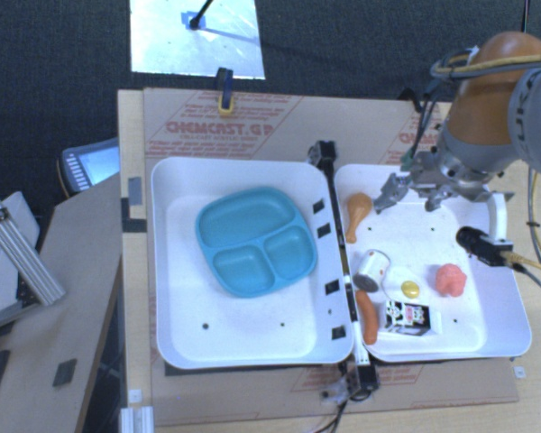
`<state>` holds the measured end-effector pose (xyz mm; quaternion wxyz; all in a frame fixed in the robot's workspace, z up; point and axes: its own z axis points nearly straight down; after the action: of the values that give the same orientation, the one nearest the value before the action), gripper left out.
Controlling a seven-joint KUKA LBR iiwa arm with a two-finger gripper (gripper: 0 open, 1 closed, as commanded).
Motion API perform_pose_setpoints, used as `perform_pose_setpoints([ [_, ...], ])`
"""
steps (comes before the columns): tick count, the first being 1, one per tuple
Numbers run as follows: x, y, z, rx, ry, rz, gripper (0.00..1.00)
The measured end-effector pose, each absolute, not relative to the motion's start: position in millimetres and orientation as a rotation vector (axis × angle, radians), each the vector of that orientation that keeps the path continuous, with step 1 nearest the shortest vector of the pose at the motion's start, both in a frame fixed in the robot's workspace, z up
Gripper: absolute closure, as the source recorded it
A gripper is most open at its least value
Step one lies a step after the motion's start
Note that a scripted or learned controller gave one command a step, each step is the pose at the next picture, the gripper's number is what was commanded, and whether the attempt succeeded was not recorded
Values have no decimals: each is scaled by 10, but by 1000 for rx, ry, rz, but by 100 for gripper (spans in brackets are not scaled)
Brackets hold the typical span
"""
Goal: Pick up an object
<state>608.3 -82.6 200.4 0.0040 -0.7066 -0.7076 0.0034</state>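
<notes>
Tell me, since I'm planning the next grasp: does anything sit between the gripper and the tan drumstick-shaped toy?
Nothing visible does. The gripper hangs just right of the tan toy, with bare floor of the right bin between them.

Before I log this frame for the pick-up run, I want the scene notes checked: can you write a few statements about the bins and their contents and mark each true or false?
1. The blue divided tray lies in the left bin. True.
2. The pink object sits in the left bin. False: it is in the right bin.
3. The gripper hovers over the right bin's far part. True.
4. The orange carrot-like piece lies by the divider between the bins. True.
5. The black-and-white carton stands on the blue tray. False: it lies in the right bin, near its front edge.
6. The tan drumstick-shaped toy is between the fingers. False: it lies on the bin floor, left of the gripper.
</notes>
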Motion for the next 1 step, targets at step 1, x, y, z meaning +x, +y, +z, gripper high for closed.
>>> perform_pose_setpoints([
  [1,6110,-824,2067,-2218,-2225,-1,0],
])
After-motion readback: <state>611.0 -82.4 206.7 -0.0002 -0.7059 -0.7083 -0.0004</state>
